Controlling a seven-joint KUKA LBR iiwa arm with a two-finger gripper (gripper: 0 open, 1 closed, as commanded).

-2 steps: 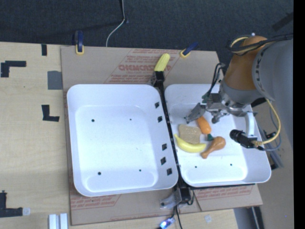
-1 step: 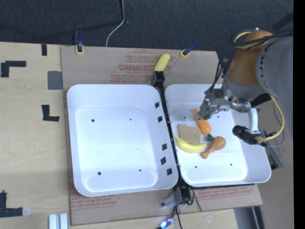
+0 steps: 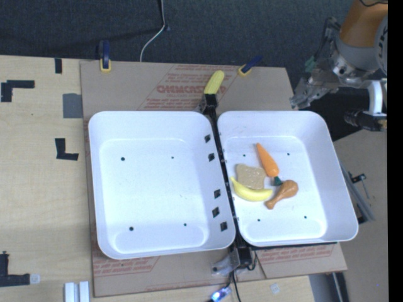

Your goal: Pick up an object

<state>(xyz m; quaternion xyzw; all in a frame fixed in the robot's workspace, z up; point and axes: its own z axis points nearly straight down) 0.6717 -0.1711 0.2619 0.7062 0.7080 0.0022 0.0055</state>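
Your gripper (image 3: 308, 88) hangs off the far right corner of the right bin (image 3: 327, 137), above the counter (image 3: 38, 168) and outside the bin's rim; you cannot tell from here whether its fingers are spread or pressed together. In the right bin you have four things bunched near the middle: a carrot (image 3: 267, 160) lying at a slant, a tan slice of bread (image 3: 251, 176) just left of it, a banana (image 3: 250, 193) curving along the bread's near edge, and a brown drumstick (image 3: 281, 193) touching the banana's right tip. The left bin (image 3: 151, 181) sits alongside, joined by black clips.
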